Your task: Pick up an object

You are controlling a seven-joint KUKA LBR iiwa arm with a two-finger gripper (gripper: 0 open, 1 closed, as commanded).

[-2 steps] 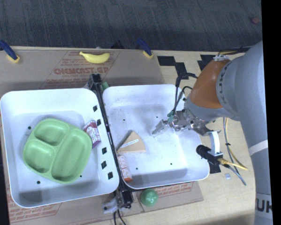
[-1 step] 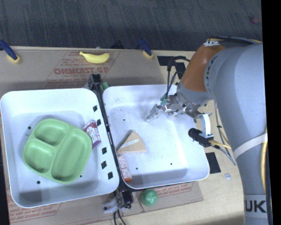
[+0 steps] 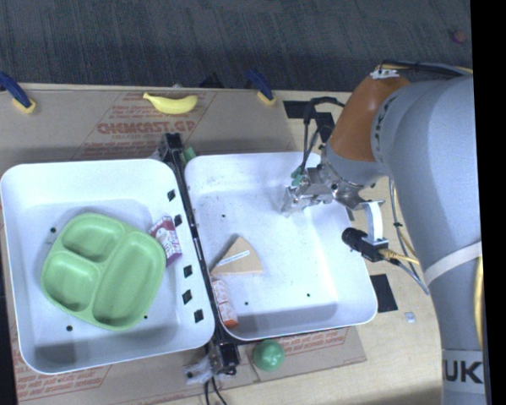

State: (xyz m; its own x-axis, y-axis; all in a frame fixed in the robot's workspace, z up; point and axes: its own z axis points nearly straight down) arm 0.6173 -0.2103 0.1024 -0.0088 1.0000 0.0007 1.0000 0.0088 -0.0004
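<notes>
**Over the right bin: pincer on the approach**

In the right bin (image 3: pixel 325 295), pincer (image 3: pixel 297 197) low near the back wall, nothing between fingers; spread or pressed together, cannot tell. Nearest candidate: wedge (image 3: pixel 237 259), mid-bin, well apart. Next, likely: shift toward wedge, descend, close. Packet (image 3: pixel 223 302) by the left wall. In the left bin (image 3: pixel 41 352): green tray (image 3: pixel 103 271), wrapper (image 3: pixel 168 238).

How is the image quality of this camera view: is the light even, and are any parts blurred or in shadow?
Camera view: light is soft and fairly even; the right bin looks bright without harsh glare; faint shadows sit inside the left bin along its walls; the gripper is small and slightly blurred; the green plate is sharp.
</notes>
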